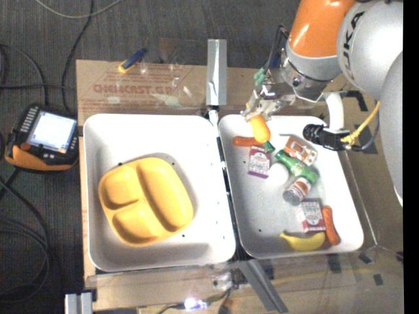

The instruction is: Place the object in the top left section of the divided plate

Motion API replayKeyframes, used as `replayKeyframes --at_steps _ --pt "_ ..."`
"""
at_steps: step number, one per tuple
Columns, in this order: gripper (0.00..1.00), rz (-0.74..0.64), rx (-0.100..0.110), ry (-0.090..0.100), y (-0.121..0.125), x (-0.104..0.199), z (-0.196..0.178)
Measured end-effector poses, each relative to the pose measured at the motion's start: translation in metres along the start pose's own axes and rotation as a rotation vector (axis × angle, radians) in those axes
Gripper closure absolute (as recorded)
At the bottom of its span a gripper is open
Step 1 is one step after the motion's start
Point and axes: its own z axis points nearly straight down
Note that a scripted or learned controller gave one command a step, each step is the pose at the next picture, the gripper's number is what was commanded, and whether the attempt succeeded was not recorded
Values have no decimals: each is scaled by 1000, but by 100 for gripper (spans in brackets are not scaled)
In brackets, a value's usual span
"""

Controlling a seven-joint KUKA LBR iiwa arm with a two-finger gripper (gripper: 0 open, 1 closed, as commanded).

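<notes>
Camera view, from above: two white bins side by side; the left bin [91, 241] bears a yellow divided plate [146, 200], tilted a little, its sections bare; the right bin [262, 234] holds the clutter. The gripper [260, 114] hangs over the far left corner of the right bin, the grey arm [366, 25] with its orange band [317, 25] reaching in from the right; its fingers close on an orange-yellow object [260, 129], which hangs just below them, above the bin floor, well apart from the plate. Beside the object lie an orange carrot [243, 140] and a purple carton [259, 161]; further right a green bottle [296, 165], a can [296, 190], a second carton [311, 214], a banana [304, 241] near the front rim. A teach pendant [46, 138] rests left of the bins.
</notes>
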Motion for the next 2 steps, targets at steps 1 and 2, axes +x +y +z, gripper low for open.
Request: replayKeyframes --at_steps 1,2 --pt "100 -3 4 5 -74 15 115" --pt "100 41 3 4 -139 -32 114"
